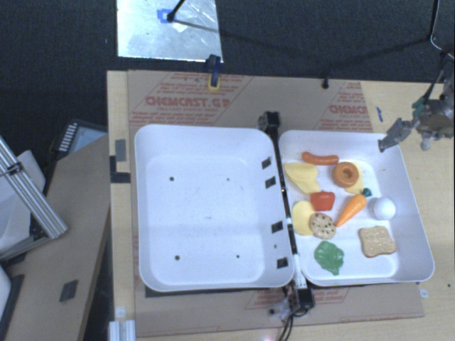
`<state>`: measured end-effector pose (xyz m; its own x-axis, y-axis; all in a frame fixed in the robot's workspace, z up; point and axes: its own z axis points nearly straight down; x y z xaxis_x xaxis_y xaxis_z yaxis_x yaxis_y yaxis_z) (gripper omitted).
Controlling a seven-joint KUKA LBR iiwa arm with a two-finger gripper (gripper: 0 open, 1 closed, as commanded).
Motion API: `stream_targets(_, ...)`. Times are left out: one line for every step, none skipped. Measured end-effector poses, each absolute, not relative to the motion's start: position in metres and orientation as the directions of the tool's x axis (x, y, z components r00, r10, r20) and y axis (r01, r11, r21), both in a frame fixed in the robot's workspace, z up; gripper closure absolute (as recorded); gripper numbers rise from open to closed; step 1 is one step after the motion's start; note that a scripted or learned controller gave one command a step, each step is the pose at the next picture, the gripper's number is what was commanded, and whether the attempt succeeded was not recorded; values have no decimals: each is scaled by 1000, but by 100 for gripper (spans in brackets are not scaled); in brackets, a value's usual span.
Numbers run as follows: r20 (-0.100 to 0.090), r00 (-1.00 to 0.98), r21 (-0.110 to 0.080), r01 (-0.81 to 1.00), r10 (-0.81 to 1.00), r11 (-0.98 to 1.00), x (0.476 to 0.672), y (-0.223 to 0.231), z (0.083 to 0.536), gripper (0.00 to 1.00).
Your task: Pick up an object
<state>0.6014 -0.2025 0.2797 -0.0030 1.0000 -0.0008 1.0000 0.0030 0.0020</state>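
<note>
The right white bin (pixel 416 241) holds several toy foods: a sausage (pixel 320 158), a donut (pixel 347 174), a yellow wedge (pixel 301 177), a red piece (pixel 322 200), a carrot (pixel 351 209), a white egg (pixel 384 208), a cookie (pixel 322 225), a toast slice (pixel 376 241) and a green leaf (pixel 329 256). My gripper (pixel 407 141) hovers over the bin's far right corner, well above the donut and to its right. Its fingers stand apart, open, with nothing between them.
The left white bin (pixel 206 131) lies beside the right one, joined along a ridge with black clips (pixel 277 190). A yellow-blue clamp (pixel 213 73) and a shiny sheet (pixel 169 20) sit beyond the bins. Metal framing (pixel 28 197) stands at the left.
</note>
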Motion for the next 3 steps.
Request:
stream_targets(4, -11, -4, 1000, 1000, 11, 627, -122, 140, 0)
stream_targets(3, -7, 3, 1000, 1000, 7, 632, -91, 84, 0)
stream_targets(-1, -7, 14, 1000, 1000, 7, 635, -94, 100, 100)
